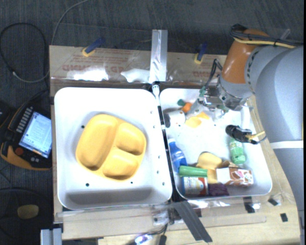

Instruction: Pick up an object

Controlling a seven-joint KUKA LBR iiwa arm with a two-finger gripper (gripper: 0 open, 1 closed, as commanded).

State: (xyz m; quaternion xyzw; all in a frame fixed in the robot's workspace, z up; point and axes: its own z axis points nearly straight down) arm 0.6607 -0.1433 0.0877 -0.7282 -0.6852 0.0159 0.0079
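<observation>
Well off to the left of the gripper (210,99), the left bin (66,102) holds one big yellow lump (111,146), smooth, soft-looking and swollen into three rounded lobes. The gripper itself hangs over the upper end of the right bin (217,137), a shallow white tray of glossy plastic. Whether it is open or closed cannot be told, and nothing is seen held in it.

Farthest left of the gripper in this bin, along the wall, lies a blue bottle (176,154). A small orange bit (186,106) sits just left of the gripper, and a small yellow piece (195,120) lies just beside it, toward the near side. Well nearer the bin's front edge are a green cylinder (193,171), a red can (194,184) and a pale yellow rounded lump (209,161). Right of these are a printed carton (238,176) and a small green bottle (237,152).
</observation>
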